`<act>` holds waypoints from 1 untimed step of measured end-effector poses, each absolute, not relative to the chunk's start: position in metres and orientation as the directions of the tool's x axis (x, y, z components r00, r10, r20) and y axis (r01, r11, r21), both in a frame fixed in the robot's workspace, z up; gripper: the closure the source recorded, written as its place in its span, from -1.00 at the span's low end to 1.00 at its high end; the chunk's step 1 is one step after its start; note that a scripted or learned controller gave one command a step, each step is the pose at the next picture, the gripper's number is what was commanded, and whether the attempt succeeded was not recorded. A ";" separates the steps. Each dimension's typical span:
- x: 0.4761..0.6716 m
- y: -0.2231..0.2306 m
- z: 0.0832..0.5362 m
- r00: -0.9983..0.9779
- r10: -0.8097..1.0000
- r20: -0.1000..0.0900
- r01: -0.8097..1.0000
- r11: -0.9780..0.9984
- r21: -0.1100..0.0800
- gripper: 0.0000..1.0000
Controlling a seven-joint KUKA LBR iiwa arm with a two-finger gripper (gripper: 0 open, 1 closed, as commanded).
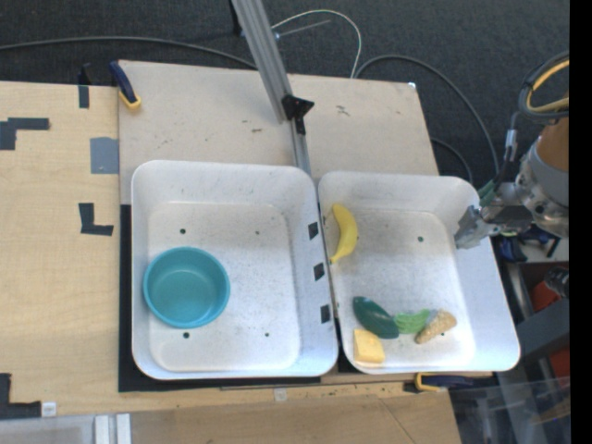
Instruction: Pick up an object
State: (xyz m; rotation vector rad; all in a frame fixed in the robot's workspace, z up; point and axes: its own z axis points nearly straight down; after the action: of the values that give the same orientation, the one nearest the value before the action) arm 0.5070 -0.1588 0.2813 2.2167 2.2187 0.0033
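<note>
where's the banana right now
In the camera view the banana lies in the right bin, against its left wall near the top, well above the dark green object and yellow block.

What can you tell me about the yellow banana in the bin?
The banana is small, bright yellow and smooth, and looks like a plastic toy. It is curved, with its upper end near the bin's top edge and its lower tip darker. It lies flat on the floor of the right bin, close against the bin's left wall. Nothing else touches it: the other small items lie apart lower in the bin, and the gripper is at the opposite rim.
</note>
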 end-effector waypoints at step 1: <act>0.499 -0.113 0.273 -0.004 1.000 0.001 1.000 0.004 -0.003 1.00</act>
State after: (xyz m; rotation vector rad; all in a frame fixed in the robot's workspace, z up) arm 0.4987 -0.1128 0.2725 2.2182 2.2281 -0.0017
